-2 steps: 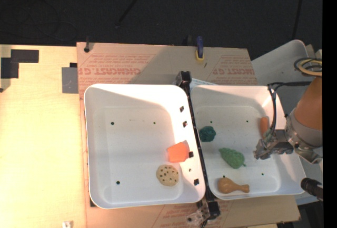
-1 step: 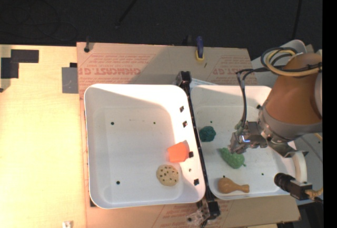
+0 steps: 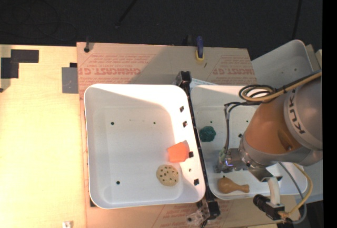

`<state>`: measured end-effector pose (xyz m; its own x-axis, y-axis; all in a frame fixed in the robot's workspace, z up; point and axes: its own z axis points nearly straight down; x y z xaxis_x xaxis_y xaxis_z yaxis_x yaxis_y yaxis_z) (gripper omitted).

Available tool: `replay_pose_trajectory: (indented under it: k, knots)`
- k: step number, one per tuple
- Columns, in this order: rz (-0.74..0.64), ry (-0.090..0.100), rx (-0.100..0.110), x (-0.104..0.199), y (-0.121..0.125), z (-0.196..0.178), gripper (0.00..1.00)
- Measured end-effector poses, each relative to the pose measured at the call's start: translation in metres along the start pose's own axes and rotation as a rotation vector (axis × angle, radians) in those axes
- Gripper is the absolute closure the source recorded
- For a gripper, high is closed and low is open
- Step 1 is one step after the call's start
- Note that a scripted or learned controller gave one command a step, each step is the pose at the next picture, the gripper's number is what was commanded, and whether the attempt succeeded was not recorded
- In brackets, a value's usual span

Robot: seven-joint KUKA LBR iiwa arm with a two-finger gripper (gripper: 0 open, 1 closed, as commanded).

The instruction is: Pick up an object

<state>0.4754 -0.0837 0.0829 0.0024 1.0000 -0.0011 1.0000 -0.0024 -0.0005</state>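
Left bin point(image 3: 105, 116): cookie point(image 3: 168, 175) near divider, orange block point(image 3: 178, 152) just above it.

Right bin point(image 3: 210, 95): teal lump point(image 3: 207, 134) beside divider; tan drumstick-shaped toy point(image 3: 233, 186) below gripper point(image 3: 225, 162).

Jaw state: cannot tell.

Drumstick likely light, rigid, smooth; grip narrow neck.

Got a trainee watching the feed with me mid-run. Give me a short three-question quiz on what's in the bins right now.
1. True or false: the orange block lies in the left bin.
2. Which lies nearest the claw: A) cookie B) tan wooden piece C) orange block?
3. What colour is the small object in the right bin, near the divider?

Key: 1 true; 2 B; 3 teal green.
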Motion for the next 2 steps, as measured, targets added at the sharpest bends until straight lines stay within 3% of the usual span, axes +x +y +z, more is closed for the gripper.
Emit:
replay_pose_trajectory:
  k: [1, 2]
  knots:
    - [-0.007, 0.002, -0.013, 0.041, 0.051, -0.132, 1.0]
    - [-0.008, 0.002, -0.006, 0.089, 0.103, -0.177, 1.0]
